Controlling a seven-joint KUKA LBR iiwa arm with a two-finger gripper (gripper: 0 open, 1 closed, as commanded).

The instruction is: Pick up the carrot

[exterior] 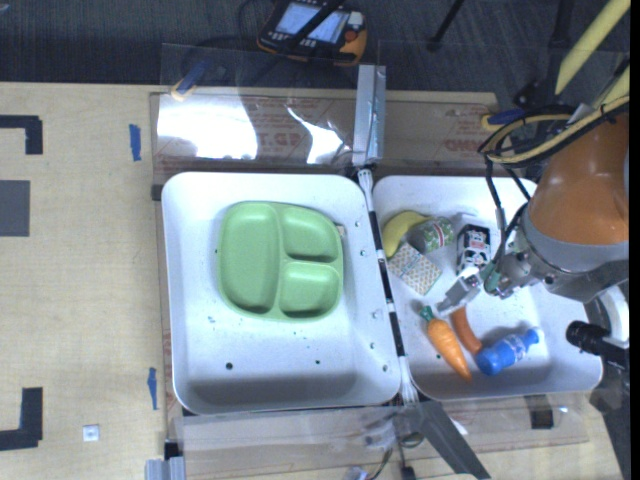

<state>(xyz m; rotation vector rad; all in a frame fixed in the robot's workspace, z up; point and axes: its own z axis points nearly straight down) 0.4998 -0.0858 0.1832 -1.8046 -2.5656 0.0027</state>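
- Wooden bench (80, 298) holds two white bins side by side.
- Left bin (190, 348), mid frame, has a green plate (280, 258).
- Right bin (570, 368) holds the carrot (448, 346), low down, beside a blue bottle (505, 352).
- Gripper (462, 290) hangs just above the carrot; I cannot tell if it is open.

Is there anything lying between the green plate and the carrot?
In the camera view, just the bins' white walls meet between the green plate and the carrot.
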